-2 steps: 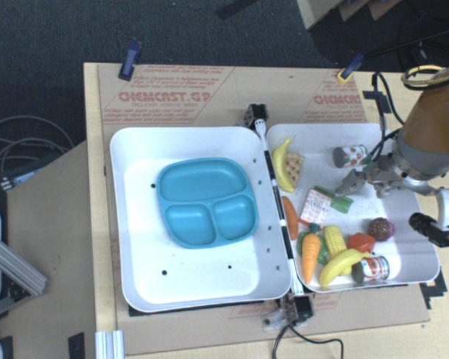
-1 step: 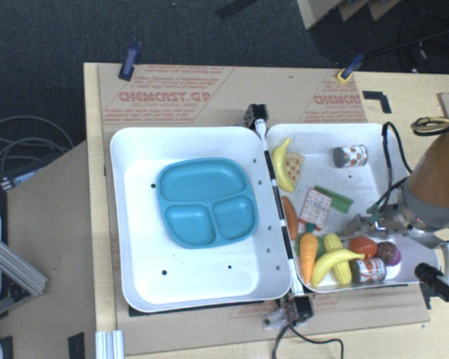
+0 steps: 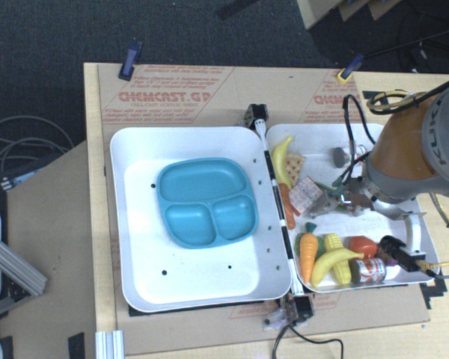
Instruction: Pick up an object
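While your gripper [image 3: 323, 203] hangs low in the right bin [image 3: 426, 234] beside the crumpled packet [image 3: 307, 192], nothing looks lifted yet; I cannot tell how its fingers stand. You still have the whole pick ahead; the carrot [image 3: 307, 253], bananas [image 3: 335, 261] and packet all lie in the bin.

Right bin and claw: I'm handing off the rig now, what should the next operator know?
Claw: low inside the right bin, beside the clear wrapped packet; grip state unclear, nothing visibly held.
Right bin holds: banana at the top left, carrot, second banana, corn, red tomato-like piece, small can along the near side.
Left bin: blue divided plate.
Done: no pick confirmed.
Left: grasp one object and lift it.
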You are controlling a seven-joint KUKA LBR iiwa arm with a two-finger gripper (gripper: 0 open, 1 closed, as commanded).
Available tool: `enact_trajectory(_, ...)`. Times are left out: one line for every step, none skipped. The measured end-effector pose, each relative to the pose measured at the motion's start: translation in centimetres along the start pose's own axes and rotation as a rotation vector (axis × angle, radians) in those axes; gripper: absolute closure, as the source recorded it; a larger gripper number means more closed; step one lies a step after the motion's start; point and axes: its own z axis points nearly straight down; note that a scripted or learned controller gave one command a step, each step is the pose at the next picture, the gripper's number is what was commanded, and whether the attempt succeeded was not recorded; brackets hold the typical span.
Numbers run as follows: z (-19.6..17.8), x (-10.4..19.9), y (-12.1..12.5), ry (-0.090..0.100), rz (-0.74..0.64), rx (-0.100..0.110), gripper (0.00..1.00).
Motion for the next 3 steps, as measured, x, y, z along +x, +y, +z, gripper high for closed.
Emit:
enact_trajectory(0.0,-0.8,9.0,0.0,0.001,0.0,0.0)
enact_trajectory(-1.1,-0.8,9.1,-0.002,0.0,-0.001,1.0)
enact_trajectory(-1.0,-0.8,9.1,-0.002,0.0,-0.001,0.0)
